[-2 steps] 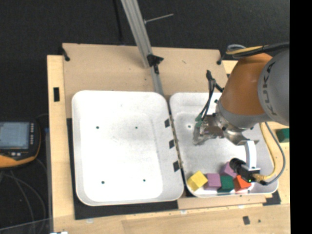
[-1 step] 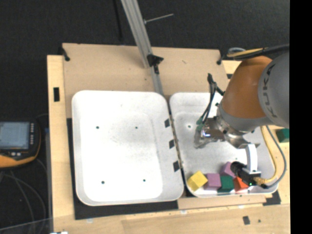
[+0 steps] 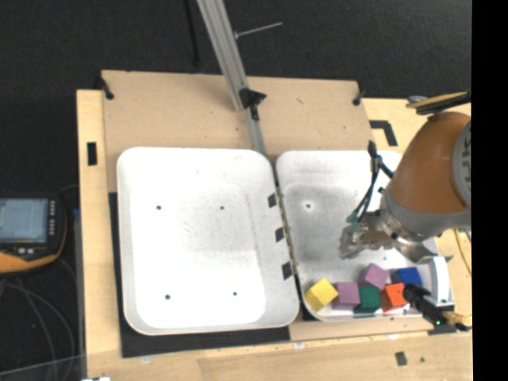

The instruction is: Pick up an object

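Arm reaches in from right, wrist bent down over right bin [image 3: 317, 173]; tool [image 3: 355, 240] hovers above the blocks [image 3: 361, 292], grip state can't tell.

Found no readable text, label, brand or number anywhere; handheld screen [image 3: 24, 221] at left too blurred.

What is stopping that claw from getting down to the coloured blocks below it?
Nothing visible. The gripper hangs over bare floor of the right bin, and the blocks, from the yellow one across to the blue one, lie uncovered along the near wall, just below it.
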Action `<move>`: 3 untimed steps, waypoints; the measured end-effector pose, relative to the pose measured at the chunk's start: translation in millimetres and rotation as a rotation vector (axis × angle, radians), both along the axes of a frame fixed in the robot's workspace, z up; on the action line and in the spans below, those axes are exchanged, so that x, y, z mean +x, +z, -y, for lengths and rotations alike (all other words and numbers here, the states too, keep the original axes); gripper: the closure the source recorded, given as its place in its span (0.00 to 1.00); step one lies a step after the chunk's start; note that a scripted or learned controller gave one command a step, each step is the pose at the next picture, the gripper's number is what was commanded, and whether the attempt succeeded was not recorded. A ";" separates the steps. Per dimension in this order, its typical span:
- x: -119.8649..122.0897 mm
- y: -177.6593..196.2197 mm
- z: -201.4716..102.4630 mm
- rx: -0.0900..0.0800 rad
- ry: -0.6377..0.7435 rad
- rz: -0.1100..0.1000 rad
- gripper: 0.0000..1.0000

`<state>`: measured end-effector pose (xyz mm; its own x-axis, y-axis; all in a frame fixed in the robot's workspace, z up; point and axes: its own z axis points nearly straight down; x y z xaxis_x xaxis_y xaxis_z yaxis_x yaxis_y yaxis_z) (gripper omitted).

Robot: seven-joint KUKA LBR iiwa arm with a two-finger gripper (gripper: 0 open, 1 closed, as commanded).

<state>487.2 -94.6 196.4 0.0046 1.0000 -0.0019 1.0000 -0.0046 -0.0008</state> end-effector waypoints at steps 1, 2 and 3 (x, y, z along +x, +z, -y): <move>4.1 -0.1 -85.1 0.006 0.015 0.001 1.00; 5.8 37.1 -43.4 0.000 0.002 0.007 1.00; 28.6 -2.0 -127.9 0.004 0.013 -0.003 1.00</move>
